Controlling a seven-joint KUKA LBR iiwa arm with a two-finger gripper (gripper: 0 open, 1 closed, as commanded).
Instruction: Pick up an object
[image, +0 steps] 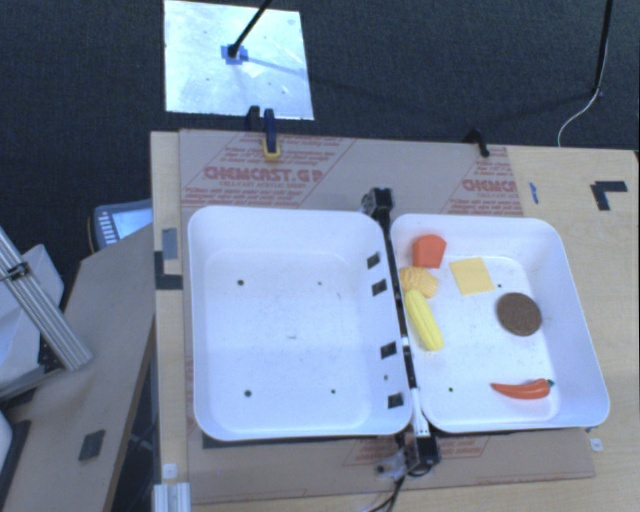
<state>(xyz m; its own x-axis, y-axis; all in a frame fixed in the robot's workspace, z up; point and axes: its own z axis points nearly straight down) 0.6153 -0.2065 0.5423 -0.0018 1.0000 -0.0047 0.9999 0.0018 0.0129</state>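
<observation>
All the stuff sat in the right bin (580, 330): orange block (429, 250), yellow square (471, 275), brown disc (519, 314), corn cob (423, 319) by the divider next to a yellow lump (419, 282), red chili (521, 389) up front. Nothing covered them. Couldn't tell the gripper's state.

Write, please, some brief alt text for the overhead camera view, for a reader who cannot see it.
Two shallow white bins sit side by side on a bench; the right bin holds toy foods: an orange block, yellow square, brown disc, yellow corn cob and red chilli. The left bin shows bare white floor.
</observation>
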